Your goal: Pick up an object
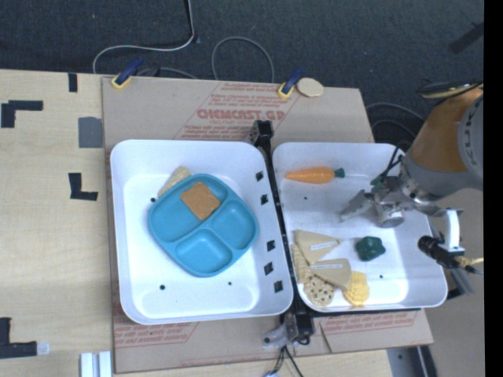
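Camera view, two bins (126, 210), one carrot (310, 176), one tray (204, 225)

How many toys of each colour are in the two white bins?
Blue: 1, the blue divided plastic plate
Orange: 1, the orange toy carrot
Dark green: 1, the dark green lumpy toy
Yellow: 1, the yellow ridged toy
Tan or brown: 5, the brown square cracker, a tan piece behind the plate, two cream wedges, a speckled cookie
Total: 9
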`<state>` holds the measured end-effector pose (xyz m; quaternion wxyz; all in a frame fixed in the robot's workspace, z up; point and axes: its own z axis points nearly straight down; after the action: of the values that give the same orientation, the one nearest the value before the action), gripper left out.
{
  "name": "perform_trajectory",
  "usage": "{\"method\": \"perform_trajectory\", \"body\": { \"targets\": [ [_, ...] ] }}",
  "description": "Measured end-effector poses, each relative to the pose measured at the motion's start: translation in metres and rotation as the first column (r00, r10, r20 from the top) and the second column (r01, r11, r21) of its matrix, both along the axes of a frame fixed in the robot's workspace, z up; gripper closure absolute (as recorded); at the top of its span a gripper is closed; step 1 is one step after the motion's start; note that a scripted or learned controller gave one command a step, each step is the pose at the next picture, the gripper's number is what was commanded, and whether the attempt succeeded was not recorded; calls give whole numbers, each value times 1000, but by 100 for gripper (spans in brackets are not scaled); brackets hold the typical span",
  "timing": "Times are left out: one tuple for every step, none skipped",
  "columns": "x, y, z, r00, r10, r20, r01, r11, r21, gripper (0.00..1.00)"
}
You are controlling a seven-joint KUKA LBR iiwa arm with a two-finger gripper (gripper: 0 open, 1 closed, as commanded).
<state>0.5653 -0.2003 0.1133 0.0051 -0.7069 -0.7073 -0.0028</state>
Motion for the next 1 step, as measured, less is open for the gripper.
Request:
{"method": "perform_trajectory", "body": {
  "targets": [
    [-49, -8, -25, 1000, 14, 8, -14, 1000, 14, 0]
  ]
}}
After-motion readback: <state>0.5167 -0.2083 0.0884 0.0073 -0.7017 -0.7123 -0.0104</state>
